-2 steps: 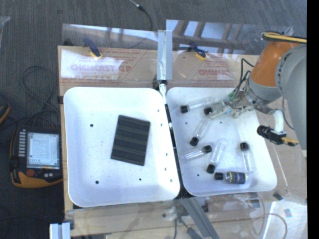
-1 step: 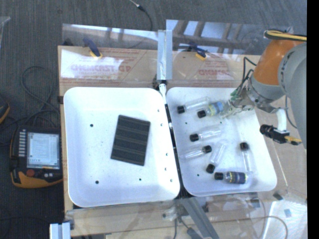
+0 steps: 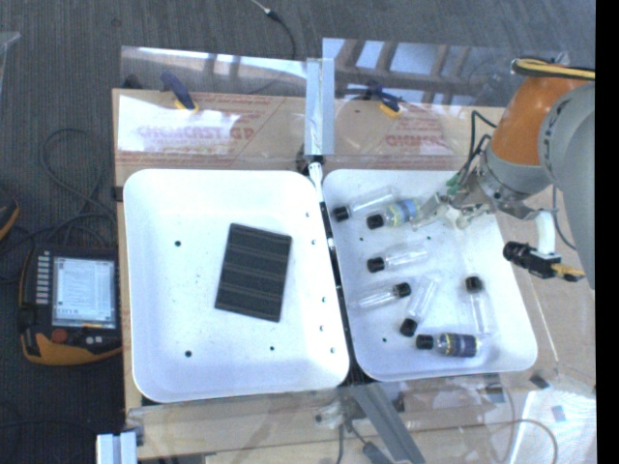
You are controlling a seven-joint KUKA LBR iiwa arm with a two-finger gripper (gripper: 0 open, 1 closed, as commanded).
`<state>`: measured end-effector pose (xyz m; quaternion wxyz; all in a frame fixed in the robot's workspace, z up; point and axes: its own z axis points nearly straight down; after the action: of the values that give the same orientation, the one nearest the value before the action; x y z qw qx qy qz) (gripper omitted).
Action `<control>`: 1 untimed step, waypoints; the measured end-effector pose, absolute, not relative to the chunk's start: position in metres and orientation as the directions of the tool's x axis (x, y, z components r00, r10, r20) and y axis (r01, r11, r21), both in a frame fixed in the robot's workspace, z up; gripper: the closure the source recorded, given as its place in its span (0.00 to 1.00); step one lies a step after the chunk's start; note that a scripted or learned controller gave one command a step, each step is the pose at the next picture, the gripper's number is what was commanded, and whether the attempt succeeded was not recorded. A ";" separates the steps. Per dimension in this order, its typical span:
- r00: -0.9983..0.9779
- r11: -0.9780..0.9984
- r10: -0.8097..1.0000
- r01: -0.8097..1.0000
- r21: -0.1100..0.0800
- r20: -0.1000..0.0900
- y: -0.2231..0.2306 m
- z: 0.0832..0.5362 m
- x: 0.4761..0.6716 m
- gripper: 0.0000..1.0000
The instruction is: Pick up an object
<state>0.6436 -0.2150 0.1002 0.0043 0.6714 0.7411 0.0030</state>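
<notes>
The gripper (image 3: 462, 204) hangs low over the far right part of the right bin (image 3: 503, 351), its metal linkage a tangle against the white floor; whether it is spread or pressed together I cannot tell; nothing can be made out in its grasp. Behind it the arm's orange band (image 3: 520, 129) and grey body fill the upper right corner.

Just beside the gripper, toward the bins' shared wall, lies a clear vial with a bluish label (image 3: 395, 212), black cap pointing left; another clear vial (image 3: 356, 205) lies a little farther left, near the divider. Below these, toward the middle of the bin, a black-capped vial (image 3: 395, 259) lies on its side; a further one (image 3: 384, 294) rests beneath it; a tilted vial (image 3: 419, 307) sits just right of that; one more (image 3: 475, 303) stands near the right wall. At the near edge lies a darker labelled vial (image 3: 449, 343); all are scattered apart, crowding the floor under the arm.

The left bin (image 3: 155, 356) holds a black ribbed rectangular pad (image 3: 253, 272), slightly tilted, near its centre. Off the bench to the left a teach pendant (image 3: 70, 304) rests on the dark floor.
</notes>
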 end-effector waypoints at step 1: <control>-0.154 0.154 0.988 0.988 0.001 -0.001 -0.129 0.146 0.669 0.00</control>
<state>0.6688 -0.1290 0.1460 0.0005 0.6506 0.7594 0.0001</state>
